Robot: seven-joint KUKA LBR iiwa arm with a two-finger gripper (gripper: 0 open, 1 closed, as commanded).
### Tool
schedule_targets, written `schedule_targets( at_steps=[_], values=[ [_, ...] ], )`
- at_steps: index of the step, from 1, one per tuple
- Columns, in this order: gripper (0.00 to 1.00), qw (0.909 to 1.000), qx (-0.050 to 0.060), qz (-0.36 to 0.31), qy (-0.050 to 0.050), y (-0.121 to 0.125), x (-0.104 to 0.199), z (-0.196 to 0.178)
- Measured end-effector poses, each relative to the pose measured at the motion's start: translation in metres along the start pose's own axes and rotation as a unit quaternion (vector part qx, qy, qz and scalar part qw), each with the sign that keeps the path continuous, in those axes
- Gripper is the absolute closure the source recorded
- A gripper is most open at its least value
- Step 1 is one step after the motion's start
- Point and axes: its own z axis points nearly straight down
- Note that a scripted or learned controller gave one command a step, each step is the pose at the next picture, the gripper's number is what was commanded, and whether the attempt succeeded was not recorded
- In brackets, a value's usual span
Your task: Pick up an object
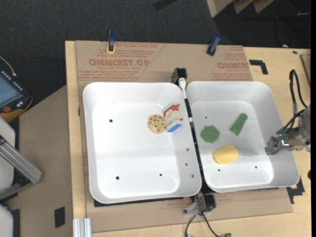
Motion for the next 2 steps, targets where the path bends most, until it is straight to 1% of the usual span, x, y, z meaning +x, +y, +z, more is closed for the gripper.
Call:
schedule_targets(
  at_steps=[1, 2],
  values=[
    [1.0, 0.9999, -0.004, -0.01, 0.003, 0.01, 0.114, -0.04],
    [1.0, 1.0, 0.003, -0.002, 0.002, -0.001, 0.07, 0.045]
  ],
)
